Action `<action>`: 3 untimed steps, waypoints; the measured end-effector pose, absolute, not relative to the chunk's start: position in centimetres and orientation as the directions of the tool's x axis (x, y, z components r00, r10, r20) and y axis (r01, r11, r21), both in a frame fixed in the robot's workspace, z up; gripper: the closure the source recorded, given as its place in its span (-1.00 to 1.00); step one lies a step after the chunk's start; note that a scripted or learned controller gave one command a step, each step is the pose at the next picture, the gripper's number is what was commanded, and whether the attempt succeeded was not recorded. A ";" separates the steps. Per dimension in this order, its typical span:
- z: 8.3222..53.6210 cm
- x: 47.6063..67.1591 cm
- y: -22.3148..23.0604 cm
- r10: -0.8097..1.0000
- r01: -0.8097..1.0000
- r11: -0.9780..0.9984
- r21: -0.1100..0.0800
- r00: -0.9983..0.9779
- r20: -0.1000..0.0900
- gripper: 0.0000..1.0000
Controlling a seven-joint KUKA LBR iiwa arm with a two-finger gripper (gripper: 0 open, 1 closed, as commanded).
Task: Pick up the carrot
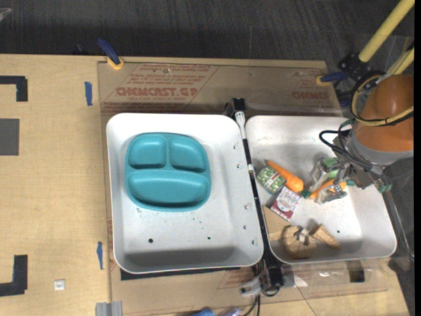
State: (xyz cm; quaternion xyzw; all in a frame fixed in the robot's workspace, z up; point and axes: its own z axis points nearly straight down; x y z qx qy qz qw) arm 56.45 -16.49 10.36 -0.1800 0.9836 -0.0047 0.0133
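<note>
The bench (52,176) is pale wood, with a brown cardboard sheet (210,84) lying on it. Two white bins sit on the sheet, touching: the left bin (131,242) and the right bin (375,229).

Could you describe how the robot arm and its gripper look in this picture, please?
The arm is grey with a rounded orange band above the wrist. Black cables loop around that band and trail toward the gripper, a small metallic part with pale and greenish details.
</note>
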 end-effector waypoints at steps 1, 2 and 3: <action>16.1 57.1 -9.2 -0.078 -0.078 0.997 0.001 -0.997 -0.011 1.00; 9.4 60.2 -9.1 -0.377 -0.377 0.926 -0.007 -0.926 -0.022 1.00; 13.6 56.5 -9.3 -0.554 -0.554 0.833 -0.002 -0.833 -0.006 1.00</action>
